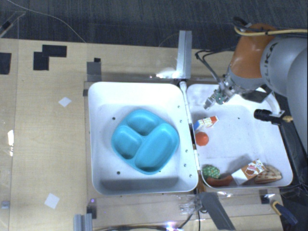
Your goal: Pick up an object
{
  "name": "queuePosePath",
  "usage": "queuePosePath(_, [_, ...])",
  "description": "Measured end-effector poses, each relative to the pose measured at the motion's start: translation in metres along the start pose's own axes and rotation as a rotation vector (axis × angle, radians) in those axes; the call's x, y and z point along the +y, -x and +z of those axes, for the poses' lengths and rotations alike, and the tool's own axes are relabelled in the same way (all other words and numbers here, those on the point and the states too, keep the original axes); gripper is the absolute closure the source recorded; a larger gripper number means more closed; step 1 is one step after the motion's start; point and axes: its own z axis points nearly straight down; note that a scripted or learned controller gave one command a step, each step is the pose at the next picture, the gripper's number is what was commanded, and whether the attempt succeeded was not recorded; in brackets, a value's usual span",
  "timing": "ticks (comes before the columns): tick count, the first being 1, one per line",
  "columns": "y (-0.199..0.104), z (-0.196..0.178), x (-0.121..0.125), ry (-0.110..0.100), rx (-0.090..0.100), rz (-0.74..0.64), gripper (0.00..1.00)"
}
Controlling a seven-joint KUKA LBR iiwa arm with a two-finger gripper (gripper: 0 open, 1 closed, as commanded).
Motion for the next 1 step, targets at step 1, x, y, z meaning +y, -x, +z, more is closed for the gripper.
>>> queuePosePath(1, [0.0015, -0.0133, 0.0027, 0.007, -0.007, -0.004, 1.0])
